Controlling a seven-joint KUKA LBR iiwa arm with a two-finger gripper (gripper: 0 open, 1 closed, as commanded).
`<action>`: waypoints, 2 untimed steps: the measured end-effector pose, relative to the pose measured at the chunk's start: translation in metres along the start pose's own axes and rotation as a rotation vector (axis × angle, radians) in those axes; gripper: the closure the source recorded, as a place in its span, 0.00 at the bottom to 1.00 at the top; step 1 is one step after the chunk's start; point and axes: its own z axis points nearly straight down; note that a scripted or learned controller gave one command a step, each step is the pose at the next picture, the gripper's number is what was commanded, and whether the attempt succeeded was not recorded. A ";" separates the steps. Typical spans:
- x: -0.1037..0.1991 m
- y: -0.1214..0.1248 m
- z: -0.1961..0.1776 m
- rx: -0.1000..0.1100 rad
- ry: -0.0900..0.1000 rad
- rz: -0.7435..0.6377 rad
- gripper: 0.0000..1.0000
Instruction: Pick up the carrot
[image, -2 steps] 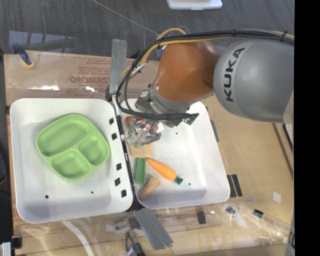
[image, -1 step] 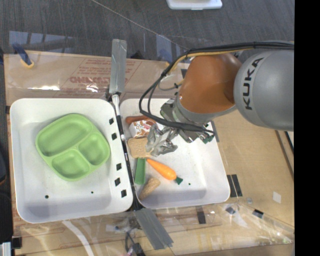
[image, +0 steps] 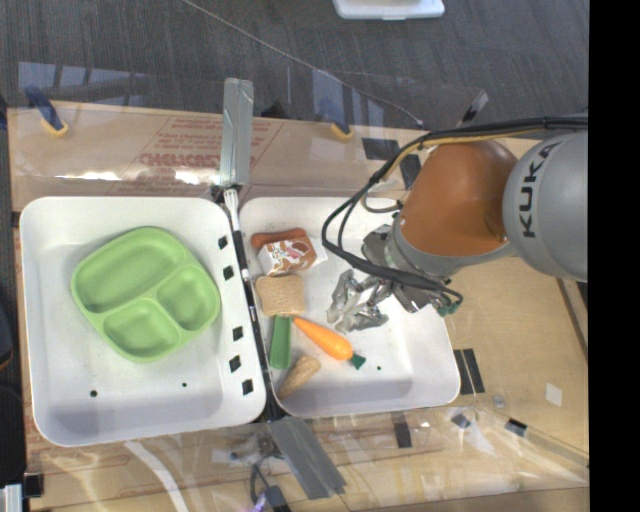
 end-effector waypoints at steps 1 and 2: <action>0.023 0.025 0.067 0.000 -0.001 0.033 1.00; -0.009 0.079 -0.065 0.005 -0.011 0.191 1.00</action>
